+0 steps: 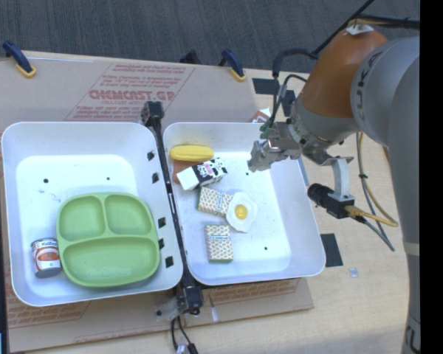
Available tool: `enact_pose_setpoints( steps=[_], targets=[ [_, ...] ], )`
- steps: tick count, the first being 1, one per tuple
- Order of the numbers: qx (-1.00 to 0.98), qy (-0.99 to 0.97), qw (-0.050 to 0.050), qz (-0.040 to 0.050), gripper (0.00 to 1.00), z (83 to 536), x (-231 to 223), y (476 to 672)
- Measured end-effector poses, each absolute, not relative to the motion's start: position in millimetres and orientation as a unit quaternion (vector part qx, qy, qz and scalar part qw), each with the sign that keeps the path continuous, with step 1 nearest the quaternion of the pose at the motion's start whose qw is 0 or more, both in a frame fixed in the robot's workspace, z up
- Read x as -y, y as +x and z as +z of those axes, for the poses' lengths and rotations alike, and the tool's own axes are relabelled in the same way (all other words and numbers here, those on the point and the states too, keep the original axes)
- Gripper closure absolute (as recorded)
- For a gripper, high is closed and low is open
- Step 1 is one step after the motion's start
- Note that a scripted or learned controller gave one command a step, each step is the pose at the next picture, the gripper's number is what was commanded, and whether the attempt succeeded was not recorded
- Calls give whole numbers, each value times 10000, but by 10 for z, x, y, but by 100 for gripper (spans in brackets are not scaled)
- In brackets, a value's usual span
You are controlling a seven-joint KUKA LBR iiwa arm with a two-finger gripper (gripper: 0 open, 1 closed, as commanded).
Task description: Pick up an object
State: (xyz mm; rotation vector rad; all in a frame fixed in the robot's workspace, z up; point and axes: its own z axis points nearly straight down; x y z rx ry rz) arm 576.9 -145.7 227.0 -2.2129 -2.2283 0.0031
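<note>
My gripper hangs over the upper right part of the right bin, with nothing seen between its fingers. Left of it lie a yellow banana, a small black-and-white carton resting on a red-edged white piece, a patterned cracker pack, a fried egg toy and a second patterned pack. The gripper sits right of the carton and above the egg, apart from all of them.
The left bin holds a green divided plate and a small can at its lower left. A black divider clip stands between the bins. Cardboard lies under both bins, with blue clamps at the back.
</note>
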Motion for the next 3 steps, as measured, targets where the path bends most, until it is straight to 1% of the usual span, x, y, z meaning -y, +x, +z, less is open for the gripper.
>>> enact_pose_setpoints(
  steps=[1,2,3],
  targets=[
    [7096,-7046,3,7,100,2142,1085,6246],
    [7090,-7052,20,19,100,1913,792,5277],
    [7092,-7050,16,18,0,1915,792,5278]
  ],
)
